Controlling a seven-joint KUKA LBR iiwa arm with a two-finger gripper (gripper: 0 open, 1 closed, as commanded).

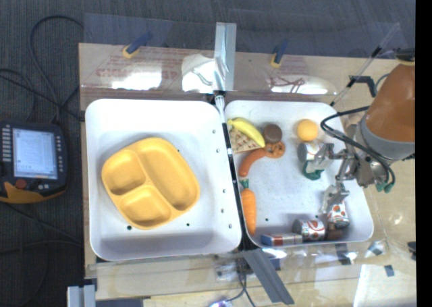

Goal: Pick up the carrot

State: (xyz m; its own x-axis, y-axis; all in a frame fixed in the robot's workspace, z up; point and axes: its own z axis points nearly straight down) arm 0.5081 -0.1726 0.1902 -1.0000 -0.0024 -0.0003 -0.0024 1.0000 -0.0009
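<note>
The carrot [248,208] lies in the right bin [290,184] against its left wall, near the front, with its green end pointing away from me. My gripper [335,198] hangs over the right side of that bin, well to the right of the carrot and apart from it. It sits just above a small can [338,217]. The grey arm with its orange band [397,104] reaches in from the right.
The right bin also holds a banana [246,129], a sausage [253,160], a brown disc [272,131], a yellow ball [307,129], a green-and-silver can [312,161] and a lying can [312,230]. A yellow divided plate [150,180] sits in the left bin.
</note>
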